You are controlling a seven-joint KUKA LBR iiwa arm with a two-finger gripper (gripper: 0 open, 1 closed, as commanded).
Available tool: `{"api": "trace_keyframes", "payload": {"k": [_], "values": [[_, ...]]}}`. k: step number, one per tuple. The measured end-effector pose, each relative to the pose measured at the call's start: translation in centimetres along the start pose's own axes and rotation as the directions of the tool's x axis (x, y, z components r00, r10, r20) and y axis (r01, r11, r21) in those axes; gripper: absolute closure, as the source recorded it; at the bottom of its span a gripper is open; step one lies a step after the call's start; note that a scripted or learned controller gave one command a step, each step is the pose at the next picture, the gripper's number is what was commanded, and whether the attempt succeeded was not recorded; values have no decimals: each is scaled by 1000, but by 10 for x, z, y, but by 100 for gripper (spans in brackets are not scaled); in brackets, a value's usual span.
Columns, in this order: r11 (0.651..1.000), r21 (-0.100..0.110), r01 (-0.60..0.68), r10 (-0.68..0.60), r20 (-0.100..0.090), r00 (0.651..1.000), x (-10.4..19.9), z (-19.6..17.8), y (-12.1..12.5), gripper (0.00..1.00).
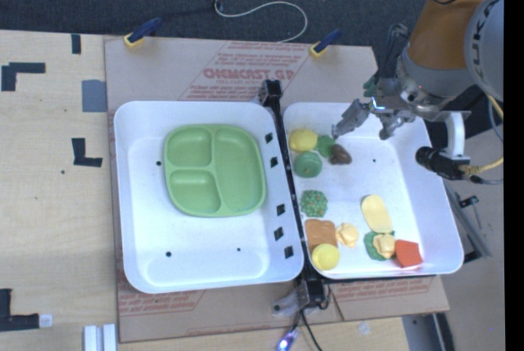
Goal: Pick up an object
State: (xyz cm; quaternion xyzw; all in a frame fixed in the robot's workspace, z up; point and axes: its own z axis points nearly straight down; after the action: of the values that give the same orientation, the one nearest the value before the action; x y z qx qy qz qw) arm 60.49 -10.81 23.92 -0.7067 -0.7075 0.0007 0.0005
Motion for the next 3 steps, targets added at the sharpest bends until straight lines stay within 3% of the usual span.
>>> {"api": "trace_keyframes", "payload": {"k": [1,2,3], "values": [[1000,5,5,-5,-2,1000,64,59,5,0],[1000,-1,6,-6,-3,1000,115,-20,-69,0],[1000,2,2,-2,-1,1000,112,-25,-67,100]]}}
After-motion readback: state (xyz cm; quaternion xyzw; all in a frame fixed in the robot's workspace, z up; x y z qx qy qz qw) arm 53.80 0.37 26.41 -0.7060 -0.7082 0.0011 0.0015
